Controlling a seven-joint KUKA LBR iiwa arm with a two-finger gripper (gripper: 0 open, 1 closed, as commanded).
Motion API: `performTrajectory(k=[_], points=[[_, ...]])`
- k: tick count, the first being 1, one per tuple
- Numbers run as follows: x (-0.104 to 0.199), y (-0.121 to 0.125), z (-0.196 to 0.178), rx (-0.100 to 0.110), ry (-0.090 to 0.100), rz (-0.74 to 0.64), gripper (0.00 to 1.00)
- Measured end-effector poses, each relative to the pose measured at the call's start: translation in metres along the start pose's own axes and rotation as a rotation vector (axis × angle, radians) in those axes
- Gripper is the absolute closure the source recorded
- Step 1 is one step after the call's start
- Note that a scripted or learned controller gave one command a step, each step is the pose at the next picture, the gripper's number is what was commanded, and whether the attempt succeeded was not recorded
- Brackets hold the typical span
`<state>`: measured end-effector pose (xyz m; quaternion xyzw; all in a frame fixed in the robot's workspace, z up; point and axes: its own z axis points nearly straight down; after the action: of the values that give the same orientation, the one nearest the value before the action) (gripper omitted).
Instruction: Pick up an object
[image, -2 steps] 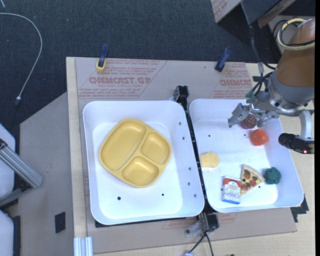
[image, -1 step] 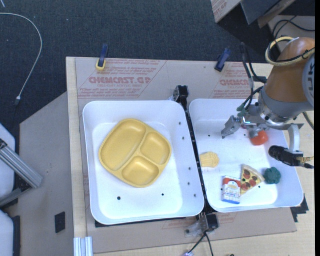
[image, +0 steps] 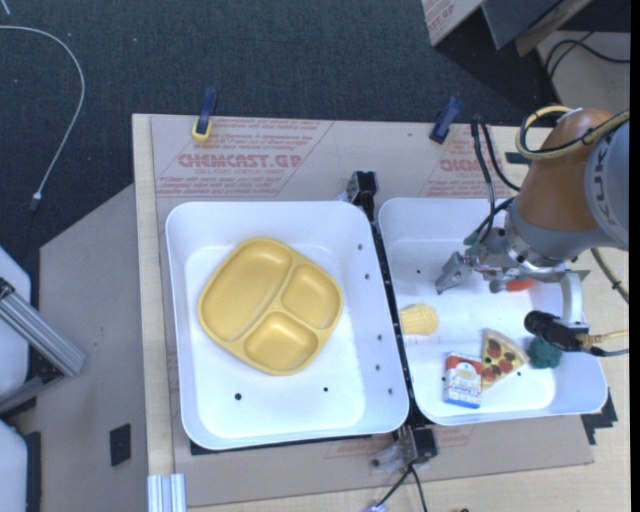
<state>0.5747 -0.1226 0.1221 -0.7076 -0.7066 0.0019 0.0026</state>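
Dark carpet floor | cardboard-topped bench (image: 250, 150) | two white bins (image: 190, 330) | tool (image: 452, 275) spread open, holding nothing

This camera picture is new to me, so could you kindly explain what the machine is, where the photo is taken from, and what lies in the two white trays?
The picture comes from one fixed camera above the bench, looking down at a slant. The grey machine with the orange band is a robot arm reaching in from the right; its two-finger gripper hangs over the right bin, with nothing visible between its fingers. The left bin holds a yellow divided plate. The right bin holds a toy corn cob, a toy pizza slice, a small printed packet and a green object partly hidden by the arm's parts. Its job is to pick up one object.
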Motion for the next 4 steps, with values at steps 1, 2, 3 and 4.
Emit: performTrajectory(k=[1, 2, 3, 4], points=[[0.000, 0.000, 0.040, -0.002, 0.000, -0.001, 0.00], [0.000, 0.001, 0.027, -0.008, -0.001, 0.000, 1.00], [0.007, 0.001, -0.034, -0.010, -0.002, -0.003, 1.00], [0.007, 0.001, -0.087, -0.012, -0.002, -0.003, 1.00]])
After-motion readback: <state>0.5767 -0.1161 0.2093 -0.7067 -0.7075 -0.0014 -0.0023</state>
